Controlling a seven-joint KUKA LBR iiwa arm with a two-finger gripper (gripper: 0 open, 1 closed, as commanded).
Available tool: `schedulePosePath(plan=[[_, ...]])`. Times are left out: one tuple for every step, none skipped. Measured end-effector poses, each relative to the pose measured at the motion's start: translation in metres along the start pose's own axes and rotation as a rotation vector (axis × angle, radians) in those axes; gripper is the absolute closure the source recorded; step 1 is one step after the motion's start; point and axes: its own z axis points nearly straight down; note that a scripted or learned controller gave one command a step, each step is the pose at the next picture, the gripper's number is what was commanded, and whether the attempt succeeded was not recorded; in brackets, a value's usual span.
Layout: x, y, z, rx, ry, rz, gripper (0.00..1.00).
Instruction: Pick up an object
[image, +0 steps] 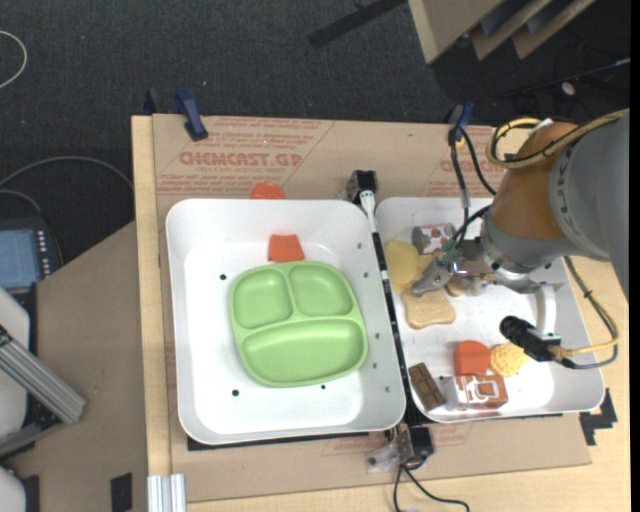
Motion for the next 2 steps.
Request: schedulePosePath(plan=[[0.008, -0.012, -0.001, 0.0, 0.001, 0.004, 0.0], [0.01, -0.034, -0.001, -0.002, 0.002, 0.004, 0.0]])
